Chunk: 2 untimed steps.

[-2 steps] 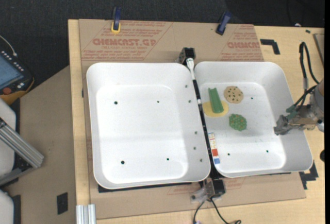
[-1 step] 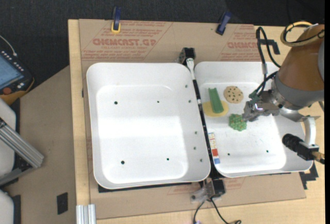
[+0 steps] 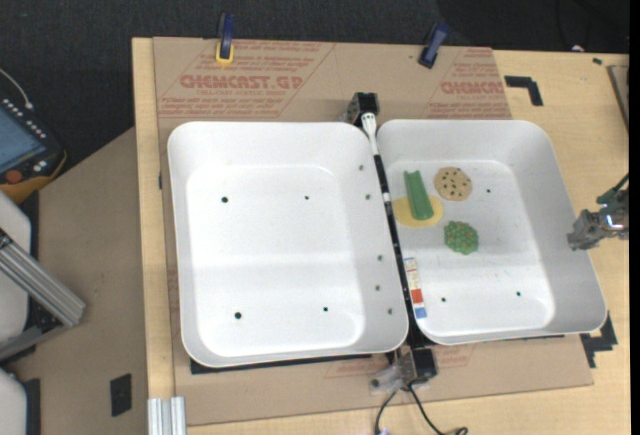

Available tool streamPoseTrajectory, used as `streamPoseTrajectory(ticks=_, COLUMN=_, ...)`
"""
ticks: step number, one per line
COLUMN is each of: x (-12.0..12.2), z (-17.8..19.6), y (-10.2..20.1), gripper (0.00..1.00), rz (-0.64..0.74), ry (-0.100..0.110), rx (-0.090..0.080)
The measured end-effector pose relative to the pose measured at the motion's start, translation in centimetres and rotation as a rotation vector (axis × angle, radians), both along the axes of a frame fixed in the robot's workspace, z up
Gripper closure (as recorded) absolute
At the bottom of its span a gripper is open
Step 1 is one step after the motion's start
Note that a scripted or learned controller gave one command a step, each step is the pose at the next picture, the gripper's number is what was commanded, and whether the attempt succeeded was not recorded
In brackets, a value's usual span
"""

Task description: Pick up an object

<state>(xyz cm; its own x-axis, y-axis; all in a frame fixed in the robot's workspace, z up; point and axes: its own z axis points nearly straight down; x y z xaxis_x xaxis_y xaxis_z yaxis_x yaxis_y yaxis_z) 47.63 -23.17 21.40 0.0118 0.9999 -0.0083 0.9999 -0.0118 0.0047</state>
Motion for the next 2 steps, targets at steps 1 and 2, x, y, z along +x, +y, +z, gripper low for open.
streamPoseTrajectory(ticks=1, x=4.2, z=-1.3, y=7.5, gripper=1.00, rz=0.017, ry=0.002, rx=0.007)
streamPoseTrajectory(ticks=2, x=0.0, z=-2.1, y=0.3, gripper=1.00, rz=0.004, ry=0.008, rx=0.008)
